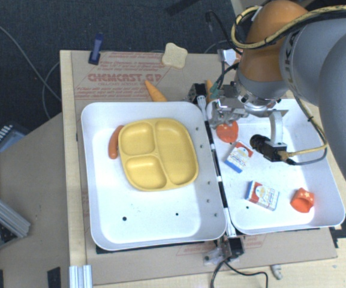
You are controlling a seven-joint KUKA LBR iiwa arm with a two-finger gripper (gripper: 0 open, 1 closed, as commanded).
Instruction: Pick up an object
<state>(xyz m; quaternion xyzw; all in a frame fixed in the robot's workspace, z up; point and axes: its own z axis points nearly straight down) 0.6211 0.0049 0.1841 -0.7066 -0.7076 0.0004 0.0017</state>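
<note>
Apparently mid-attempt: hand [225, 114] hovering over the red piece [227, 131], right bin's [328, 185] far-left corner; grip state unclear. Nothing lifted yet.

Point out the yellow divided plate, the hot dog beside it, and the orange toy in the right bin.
yellow divided plate [158, 153]: camera view, centre ridge.
hot dog [113, 143]: camera view, middle.
orange toy [302, 200]: camera view, body.

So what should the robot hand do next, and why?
Probably go straight down a little and close. The gripper sits at the left end of the right bin, right over a red-orange toy. I can't see that it holds anything yet, so a short drop seems the best try.
</note>
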